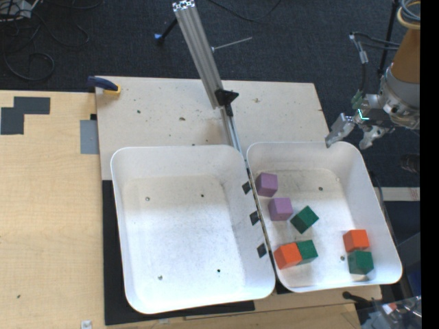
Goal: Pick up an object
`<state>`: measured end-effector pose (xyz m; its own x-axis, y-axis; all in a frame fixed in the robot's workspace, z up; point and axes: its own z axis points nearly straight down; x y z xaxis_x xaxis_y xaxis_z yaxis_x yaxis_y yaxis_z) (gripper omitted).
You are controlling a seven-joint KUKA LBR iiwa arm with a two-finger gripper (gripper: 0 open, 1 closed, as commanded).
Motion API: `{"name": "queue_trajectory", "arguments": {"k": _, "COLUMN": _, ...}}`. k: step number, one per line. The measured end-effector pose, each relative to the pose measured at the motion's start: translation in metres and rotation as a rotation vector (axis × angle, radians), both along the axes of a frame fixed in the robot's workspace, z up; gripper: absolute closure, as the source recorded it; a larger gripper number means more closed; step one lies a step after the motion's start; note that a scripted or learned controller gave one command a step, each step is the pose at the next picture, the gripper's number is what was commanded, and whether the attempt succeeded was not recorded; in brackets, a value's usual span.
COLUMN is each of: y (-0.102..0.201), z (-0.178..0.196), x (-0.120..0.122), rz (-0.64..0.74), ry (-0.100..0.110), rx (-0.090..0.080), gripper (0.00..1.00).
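Working across from the left, you have nothing to reach for in the left bin (pixel 137 184), so send the arm to the right bin (pixel 374 190), where all seven blocks lie. Nearest the divider sit two purple cubes (pixel 267 183), one just below the other and close together; the upper one has open floor on its outer sides, so it makes a fair target if you bring the fingers down square to its faces. Next comes a lone green cube (pixel 304 219), turned at an angle, so you would need to rotate the wrist to match. Below it an orange cube (pixel 288 255) touches a green one, which leaves little room for a finger. At the far right an orange block (pixel 356 239) sits just above a green block. The gripper (pixel 353 130) hangs over the bin's upper right corner, its fingers apparently spread wide and holding nothing, though the view there is small.
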<state>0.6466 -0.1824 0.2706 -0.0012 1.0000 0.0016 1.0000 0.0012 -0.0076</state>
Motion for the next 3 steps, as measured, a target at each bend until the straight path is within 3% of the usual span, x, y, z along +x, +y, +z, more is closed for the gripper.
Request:
{"name": "queue_trajectory", "arguments": {"k": 1, "y": 0.001, "z": 0.003, "x": 0.001, "rz": 0.003, "ry": -0.004, "rx": -0.001, "gripper": 0.0}}
{"name": "queue_trajectory", "arguments": {"k": 3, "y": 0.014, "z": -0.118, "x": -0.009, "rz": 0.0, "ry": 0.002, "rx": 0.001, "gripper": 0.0}}
